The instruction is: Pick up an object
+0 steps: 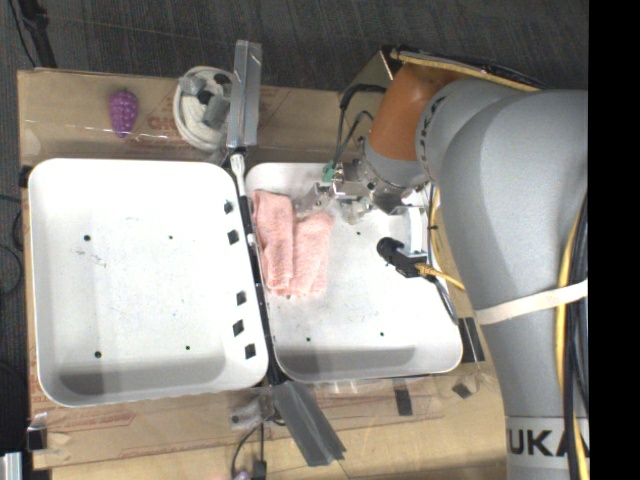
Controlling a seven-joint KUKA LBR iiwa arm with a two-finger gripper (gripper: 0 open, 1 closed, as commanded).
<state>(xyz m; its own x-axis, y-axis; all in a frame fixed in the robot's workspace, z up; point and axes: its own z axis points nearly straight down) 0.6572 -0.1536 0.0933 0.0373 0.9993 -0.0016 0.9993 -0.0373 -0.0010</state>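
Note:
A pink folded cloth (290, 244) lies in the right bin (360, 353), against its left wall. My gripper (328, 194) hangs over the bin's upper part, just right of and above the cloth's top edge. Nothing shows between its fingertips, and the cloth lies flat on the bin floor. The grey arm with its orange band (400, 118) reaches in from the right and covers the bin's upper right corner.
The left bin (130, 368) stands beside the right one, with a black-clipped divider between them. Beyond the bins, on the cardboard, lie a purple grape-like toy (123, 111) and a white coiled ring (203, 108). A grey metal bar (243, 93) stands at the back.

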